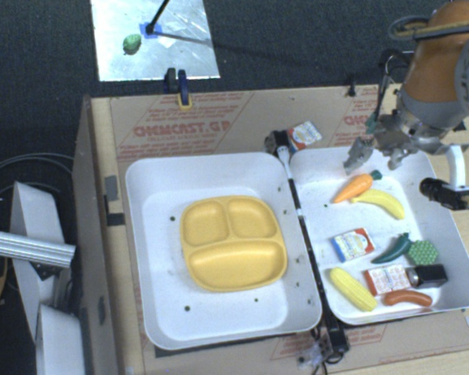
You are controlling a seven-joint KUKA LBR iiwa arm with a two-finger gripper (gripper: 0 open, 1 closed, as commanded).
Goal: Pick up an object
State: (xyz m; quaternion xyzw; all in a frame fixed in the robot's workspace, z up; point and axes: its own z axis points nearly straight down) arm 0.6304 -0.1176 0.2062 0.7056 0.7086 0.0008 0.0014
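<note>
Holding 1 yellow tray (232, 242), 1 carrot (354, 187), 1 banana (382, 202), jaws (376, 153) apart, empty.

Orange carrot (354, 187) lies tilted in the right bin (462, 273), touching the banana (382, 202).

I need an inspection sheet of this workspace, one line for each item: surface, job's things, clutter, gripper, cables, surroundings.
Surface: left bin holds a yellow divided plate; right bin holds the toy food.
Job's things: carrot, banana, corn, sausage, two small cartons.
Clutter: small packet on the cardboard, outside the bins.
Gripper: gripper above the carrot, nothing seen between its fingers.
Cables: black cables at left.
Surroundings: dark carpet, shiny sheet.
</note>
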